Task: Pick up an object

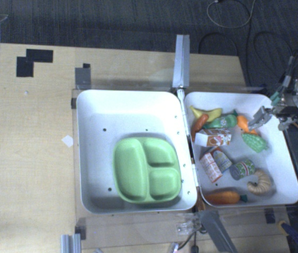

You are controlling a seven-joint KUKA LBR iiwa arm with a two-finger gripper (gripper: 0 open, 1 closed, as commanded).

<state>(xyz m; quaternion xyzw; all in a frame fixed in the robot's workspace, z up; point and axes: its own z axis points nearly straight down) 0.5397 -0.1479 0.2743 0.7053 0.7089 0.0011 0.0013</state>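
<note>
The right bin [291, 186] holds several toy foods: a yellow banana [208, 112], a small orange piece [242, 123], a bumpy green vegetable [256, 143], a white and red carton [213, 138], a dark can [243, 168], a tan pastry [260, 182] and an orange carrot [223, 196]. My gripper [273, 119] hangs over this bin's far right corner, open, with one finger [259, 117] just above the orange piece and the green vegetable. Nothing sits between its fingers.
A green divided plate [147, 168] lies in the left bin [93, 141]. A metal post [181, 62] stands behind the wall between the two bins. Black cables [233, 15] trail over the floor behind the bench.
</note>
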